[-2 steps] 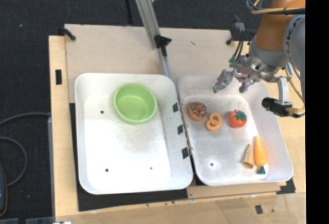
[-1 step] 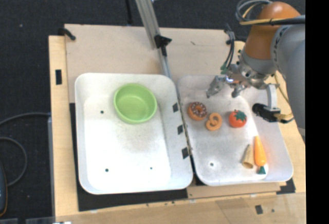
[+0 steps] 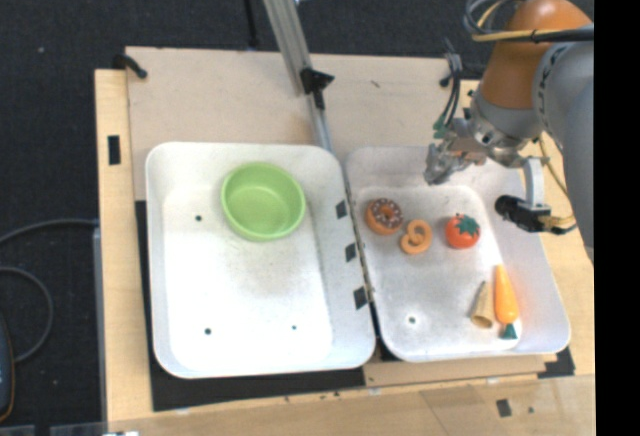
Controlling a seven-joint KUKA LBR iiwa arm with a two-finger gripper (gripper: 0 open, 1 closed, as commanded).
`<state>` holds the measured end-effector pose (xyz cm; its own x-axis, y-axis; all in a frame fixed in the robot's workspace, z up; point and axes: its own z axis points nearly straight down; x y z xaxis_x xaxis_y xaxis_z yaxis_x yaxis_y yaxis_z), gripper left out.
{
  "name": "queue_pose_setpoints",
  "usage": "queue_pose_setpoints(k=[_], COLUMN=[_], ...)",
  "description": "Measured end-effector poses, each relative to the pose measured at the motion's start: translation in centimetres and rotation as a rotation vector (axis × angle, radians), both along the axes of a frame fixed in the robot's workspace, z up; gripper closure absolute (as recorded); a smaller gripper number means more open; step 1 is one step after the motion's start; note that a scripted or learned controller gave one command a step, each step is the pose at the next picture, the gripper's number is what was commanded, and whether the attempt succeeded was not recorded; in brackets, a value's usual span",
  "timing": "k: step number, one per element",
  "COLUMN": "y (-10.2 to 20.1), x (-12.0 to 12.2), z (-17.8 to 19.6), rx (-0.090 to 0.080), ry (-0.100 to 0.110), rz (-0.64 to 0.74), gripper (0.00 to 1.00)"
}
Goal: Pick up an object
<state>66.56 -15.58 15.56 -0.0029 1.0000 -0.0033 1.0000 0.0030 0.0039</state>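
Hovering over the right shallow white bin [image 3: 530, 254], the claw [image 3: 440, 167] is too blurred to tell its grip; below lie a glazed brown doughnut [image 3: 383, 215], orange ring [image 3: 416, 237], round tomato [image 3: 461, 231], tapered carrot [image 3: 506, 298].

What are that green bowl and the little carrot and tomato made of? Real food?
Green bowl: probably plastic, with an even lime colour and a smooth matte surface. Carrot and tomato: likely toy food in plastic or rubber, judging by their flat, saturated orange and red and simple moulded shapes. The view is too coarse to be sure.
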Motion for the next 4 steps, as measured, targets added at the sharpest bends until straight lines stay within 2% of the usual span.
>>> queue_pose_setpoints(k=[1, 2, 3, 4], y=[-1.0, -1.0, 4.6, 9.8], x=[0.0, 0.1, -0.3, 0.5], z=[6.0, 7.3, 8.5, 7.9], rx=[0.001, 0.003, 0.005, 0.004], ry=[-0.004, 0.0, 0.002, 0.005], rz=[-0.004, -0.001, 0.004, 0.004], gripper=[1.0, 1.0, 1.0, 1.0])
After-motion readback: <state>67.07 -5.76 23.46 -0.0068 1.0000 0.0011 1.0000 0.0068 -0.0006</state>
